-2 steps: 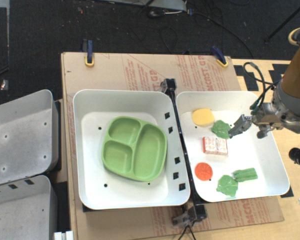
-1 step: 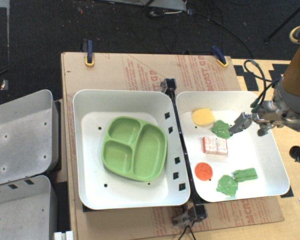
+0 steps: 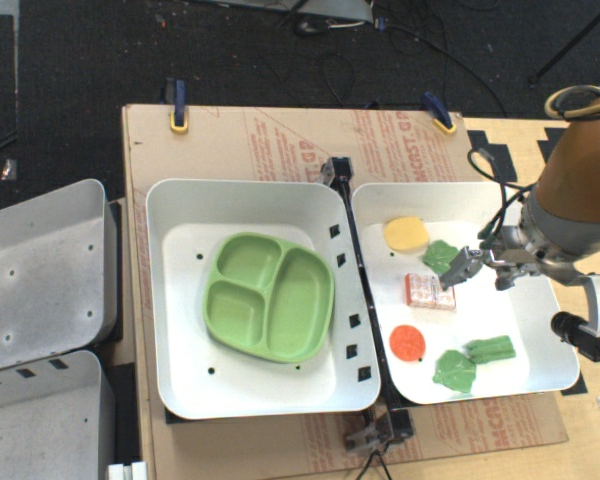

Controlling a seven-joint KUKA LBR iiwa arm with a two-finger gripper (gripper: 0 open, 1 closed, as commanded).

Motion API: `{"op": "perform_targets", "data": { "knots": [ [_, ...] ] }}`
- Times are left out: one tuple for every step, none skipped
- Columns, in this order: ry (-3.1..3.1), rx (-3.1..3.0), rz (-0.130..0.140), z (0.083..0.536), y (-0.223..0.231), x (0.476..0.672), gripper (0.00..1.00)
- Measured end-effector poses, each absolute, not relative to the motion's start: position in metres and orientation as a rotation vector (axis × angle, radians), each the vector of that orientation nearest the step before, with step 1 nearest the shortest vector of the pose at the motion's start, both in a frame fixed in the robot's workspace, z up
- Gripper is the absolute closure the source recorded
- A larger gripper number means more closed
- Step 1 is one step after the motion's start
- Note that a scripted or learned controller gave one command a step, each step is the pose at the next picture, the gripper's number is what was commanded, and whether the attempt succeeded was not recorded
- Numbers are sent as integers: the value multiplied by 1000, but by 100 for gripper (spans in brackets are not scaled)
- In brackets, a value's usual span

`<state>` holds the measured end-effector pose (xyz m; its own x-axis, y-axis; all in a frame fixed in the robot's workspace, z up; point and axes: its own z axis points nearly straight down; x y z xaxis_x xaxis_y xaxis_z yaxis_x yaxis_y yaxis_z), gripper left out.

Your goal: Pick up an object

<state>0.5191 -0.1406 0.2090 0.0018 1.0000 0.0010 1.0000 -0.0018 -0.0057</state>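
Closest to the lens, along the lower edge of the right bin [image 3: 555, 378], lie two green pieces: a crumpled green lump [image 3: 454, 370] and, touching its upper right, a flatter green block [image 3: 492, 349]; just left of them sits a red disc [image 3: 408, 342]; above the disc rests a small pink and white box [image 3: 429, 291], lying flat near the middle of the bin; a yellow oval [image 3: 406, 233] lies toward the far side, and a green scrap [image 3: 439, 256] sits just to its lower right; the gripper [image 3: 463, 267] reaches in from the right on the grey arm [image 3: 570, 203], its dark tip just beside the green scrap and above the right end of the box; whether its fingers are spread or pressed together I cannot tell, and nothing can be seen pinched between them; the left bin [image 3: 170, 298] holds a green divided plate [image 3: 270, 296] with three compartments, lying flat near its middle; both bins rest on a cardboard sheet [image 3: 260, 138] clamped at its far edge.
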Motion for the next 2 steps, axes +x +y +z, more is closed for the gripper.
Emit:
{"op": "perform_targets", "data": {
  "knots": [
    [-2217, -2221, 4, 166, -142, 517, 0],
    [-2215, -2220, 5, 101, -142, 515, 0]
  ]
}}
